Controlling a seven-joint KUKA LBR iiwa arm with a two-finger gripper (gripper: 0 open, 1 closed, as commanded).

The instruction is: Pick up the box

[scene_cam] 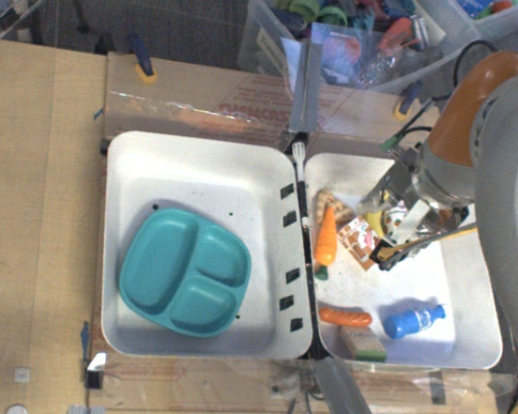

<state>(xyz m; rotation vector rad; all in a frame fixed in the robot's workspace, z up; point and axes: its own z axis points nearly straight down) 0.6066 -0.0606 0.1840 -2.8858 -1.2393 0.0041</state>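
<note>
The box point(356, 238) is small, with red, white and brown print. It sits in the upper middle of the right bin point(473, 305), just right of an orange carrot point(328, 236). My gripper point(382, 229) is low over the bin, right against the box's right side, and the grey arm with its orange band comes in from the upper right. The wrist hides where the gripper meets the box, so I cannot make out whether the box is gripped or merely touched.
A teal divided plate point(184, 272) lies in the left bin point(132, 161). In the right bin a blue bottle point(412, 319), a red-orange sausage-shaped thing point(344, 316) and a tan and green block point(362, 347) lie near the front. A tan item point(322, 202) lies above the carrot.
</note>
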